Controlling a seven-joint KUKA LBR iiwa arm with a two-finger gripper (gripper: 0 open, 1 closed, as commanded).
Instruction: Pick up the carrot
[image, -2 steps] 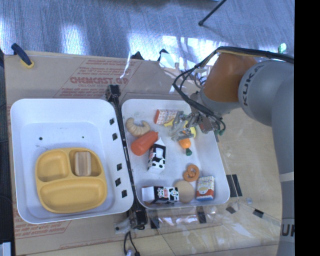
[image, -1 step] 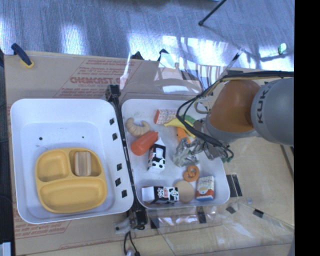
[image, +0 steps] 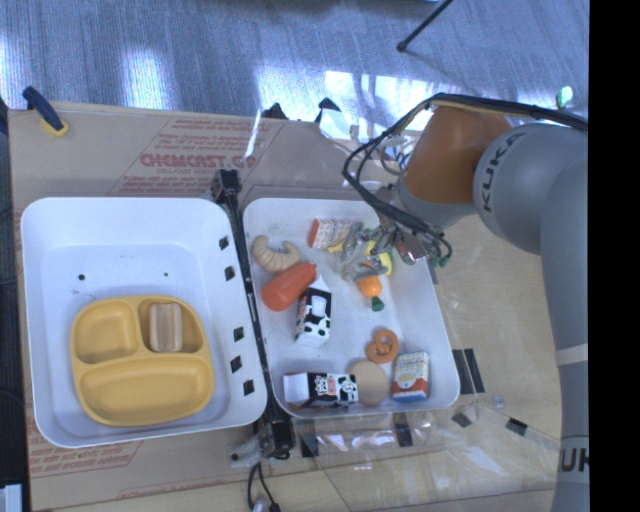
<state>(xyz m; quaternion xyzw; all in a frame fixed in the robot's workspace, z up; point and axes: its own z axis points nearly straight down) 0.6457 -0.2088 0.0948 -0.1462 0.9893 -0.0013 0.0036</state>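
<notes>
Orange carrot (image: 289, 285): lies centre frame, upper left of right bin (image: 432, 330), beside croissant (image: 272, 253). I judge it light, rigid, slick; grip across the thick middle. End effector (image: 372, 256) at centre right, jaw state I cannot tell.

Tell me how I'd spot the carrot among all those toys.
Look in the right bin, toward its upper left. The carrot lies slanted just below a tan croissant and above a cow-patterned carton. It is the large, plain orange piece there.
</notes>
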